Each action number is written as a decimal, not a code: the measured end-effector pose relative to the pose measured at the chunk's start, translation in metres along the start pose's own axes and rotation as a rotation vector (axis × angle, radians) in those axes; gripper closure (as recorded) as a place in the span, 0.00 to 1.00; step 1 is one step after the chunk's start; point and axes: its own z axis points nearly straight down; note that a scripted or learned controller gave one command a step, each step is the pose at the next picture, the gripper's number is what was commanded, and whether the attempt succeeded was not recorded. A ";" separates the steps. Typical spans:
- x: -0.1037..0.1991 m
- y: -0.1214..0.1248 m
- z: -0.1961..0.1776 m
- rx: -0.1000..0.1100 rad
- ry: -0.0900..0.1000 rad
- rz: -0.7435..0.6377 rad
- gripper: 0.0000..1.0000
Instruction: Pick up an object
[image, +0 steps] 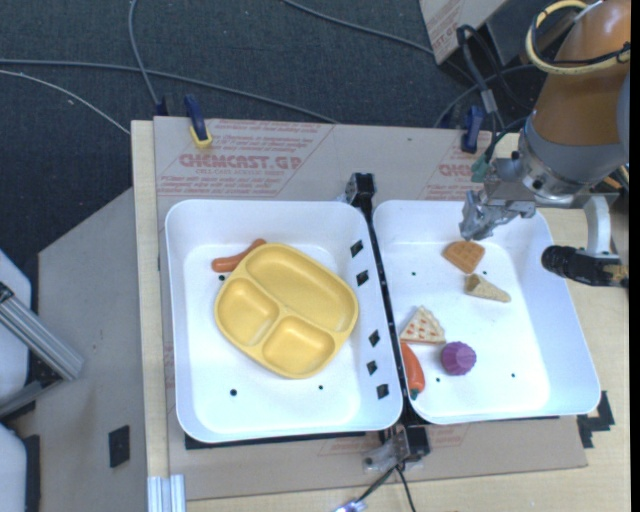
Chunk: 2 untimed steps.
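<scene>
Pick not yet made; nothing lifted.

Camera view: gripper (480, 222) poised just above tan cracker piece (464, 256) at 12 o'clock of right bin (570, 330); grip state impossible to tell; descent, closing and lift all left.

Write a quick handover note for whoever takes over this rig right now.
Gripper: above the far end of the right white bin, just over the tan round cracker piece; nothing visibly held.
Right bin also has a tan wedge, a waffle-patterned triangle, a purple round toy and an orange carrot.
Left white bin: yellow divided plate.
Done: nothing picked. Left: grasp and lift one object.
</scene>
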 end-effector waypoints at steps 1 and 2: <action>0.049 -0.011 -0.001 -0.001 0.000 -0.002 1.00; 0.102 -0.019 0.019 0.001 0.000 -0.001 1.00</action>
